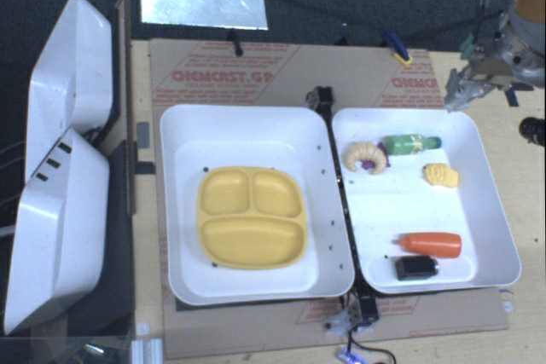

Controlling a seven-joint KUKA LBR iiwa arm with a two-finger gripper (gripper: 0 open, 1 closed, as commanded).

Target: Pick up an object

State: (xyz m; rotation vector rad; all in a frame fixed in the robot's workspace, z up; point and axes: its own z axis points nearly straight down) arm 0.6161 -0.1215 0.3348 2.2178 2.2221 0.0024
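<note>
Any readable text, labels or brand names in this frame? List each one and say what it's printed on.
"CHEMCAST GP": red print on the brown protective sheet under the bins, upper left.
"CHEMC...": the same print at the sheet's upper right, cut off by the right bin.
Further red print along the sheet's front edge: too small to read.
Green bottle, orange bottle: no legible label.

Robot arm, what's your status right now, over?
Gripper above right bin's far corner, carrying nothing. Green bottle nearest, untouched. Nothing in the way.
</note>
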